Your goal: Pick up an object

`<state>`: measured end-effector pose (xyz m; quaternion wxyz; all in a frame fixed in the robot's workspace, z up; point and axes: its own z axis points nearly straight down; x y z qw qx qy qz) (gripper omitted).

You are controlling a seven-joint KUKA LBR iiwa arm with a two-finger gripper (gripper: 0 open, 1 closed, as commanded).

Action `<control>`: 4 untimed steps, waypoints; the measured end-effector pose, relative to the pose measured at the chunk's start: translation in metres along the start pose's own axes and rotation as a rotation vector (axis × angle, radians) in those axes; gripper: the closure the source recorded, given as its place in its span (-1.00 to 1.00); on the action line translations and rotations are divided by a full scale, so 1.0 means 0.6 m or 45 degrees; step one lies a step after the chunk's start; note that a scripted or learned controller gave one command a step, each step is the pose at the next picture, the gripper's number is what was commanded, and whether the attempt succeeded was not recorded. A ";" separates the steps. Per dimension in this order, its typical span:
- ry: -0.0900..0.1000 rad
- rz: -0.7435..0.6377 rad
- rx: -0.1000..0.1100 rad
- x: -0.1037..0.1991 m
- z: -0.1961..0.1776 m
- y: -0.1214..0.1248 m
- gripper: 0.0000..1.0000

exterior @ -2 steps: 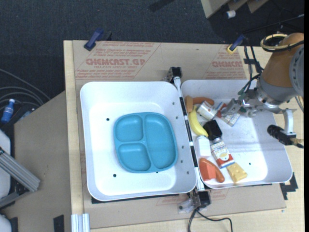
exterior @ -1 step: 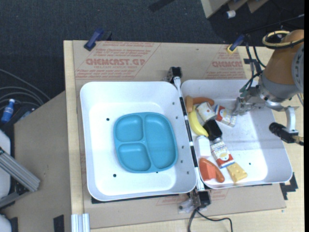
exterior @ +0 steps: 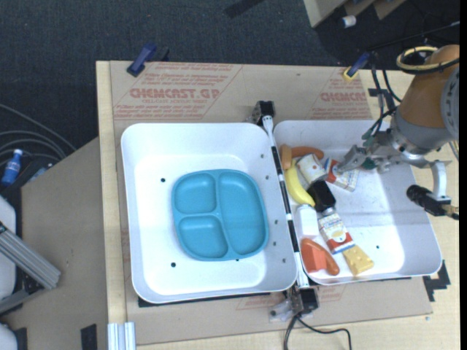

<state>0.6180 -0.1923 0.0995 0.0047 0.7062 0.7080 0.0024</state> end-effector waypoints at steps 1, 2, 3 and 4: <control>0.004 0.001 0.029 0.130 0.023 0.078 -1.00; 0.004 0.000 0.034 0.130 0.008 0.077 1.00; 0.005 0.001 0.010 0.217 -0.201 -0.022 1.00; 0.006 0.002 0.017 0.333 -0.175 -0.111 1.00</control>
